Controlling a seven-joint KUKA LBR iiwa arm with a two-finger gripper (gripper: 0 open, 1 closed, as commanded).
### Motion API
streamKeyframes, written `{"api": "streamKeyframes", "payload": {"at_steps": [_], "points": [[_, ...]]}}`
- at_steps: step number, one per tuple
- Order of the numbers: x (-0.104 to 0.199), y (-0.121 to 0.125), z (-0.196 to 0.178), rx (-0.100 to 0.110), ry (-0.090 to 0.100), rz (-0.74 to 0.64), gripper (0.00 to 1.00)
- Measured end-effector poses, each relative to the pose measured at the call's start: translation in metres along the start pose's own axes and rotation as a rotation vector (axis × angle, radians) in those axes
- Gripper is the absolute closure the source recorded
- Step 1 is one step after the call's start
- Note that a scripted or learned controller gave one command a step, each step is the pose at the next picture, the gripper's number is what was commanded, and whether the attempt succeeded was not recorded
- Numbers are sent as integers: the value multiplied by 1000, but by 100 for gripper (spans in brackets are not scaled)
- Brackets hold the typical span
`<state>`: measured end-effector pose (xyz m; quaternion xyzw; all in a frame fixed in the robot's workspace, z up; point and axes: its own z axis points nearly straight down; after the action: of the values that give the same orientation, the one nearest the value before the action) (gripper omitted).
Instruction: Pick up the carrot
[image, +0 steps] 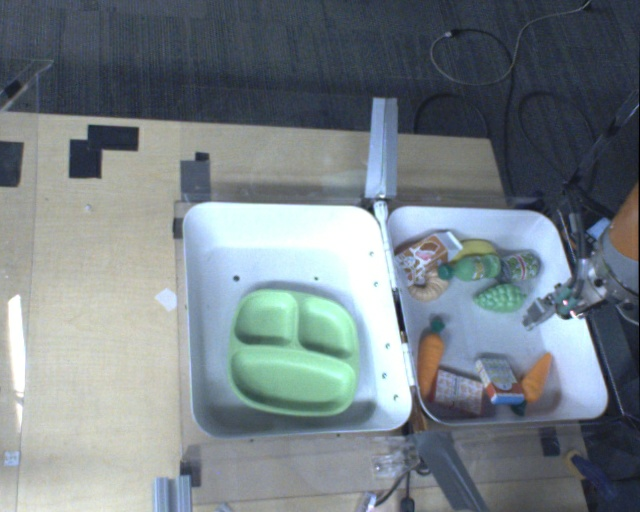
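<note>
Approach step, by the look of it, with no grasp made yet. Above the right-hand edge of the shallow white right bin (560, 235): the grey metal two-finger gripper (556, 304), hanging over bare bin floor, nothing visibly held; open or closed, cannot tell from this slanted view. Near the left wall of that same bin, lying roughly upright in the view with its green tuft toward the top: the orange plastic carrot with a green top (430, 362), well apart from the gripper. Just beside its lower end, possibly touching: a flat reddish printed carton (458, 392). Further right, a small grey-and-blue box (497, 373), and leaning by it a second orange tapered piece (538, 376), perhaps another carrot, nearer the gripper; hard to say which is meant. Along the bin's far side: a brown printed snack packet (425, 262), a green plastic bottle (470, 267), a small printed can (520, 265) and a knobbly green toy vegetable (500, 297). In the shallow white left bin (210, 290), on the pale wooden surface (100, 300): a light green divided plastic plate (295, 352), no part of this job. Next move, judged from here: across the bin toward the left wall, lining up square across the carrot's narrow body, then straight down around its middle, clear of the carton and the bin wall. Main risk: clipping the wall or pinching the carton along with it.
</note>
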<state>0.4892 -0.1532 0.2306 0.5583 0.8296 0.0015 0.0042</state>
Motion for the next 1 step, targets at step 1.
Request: {"api": "streamKeyframes", "payload": {"at_steps": [1], "points": [[0, 0, 0, 0, 0, 1, 0]]}}
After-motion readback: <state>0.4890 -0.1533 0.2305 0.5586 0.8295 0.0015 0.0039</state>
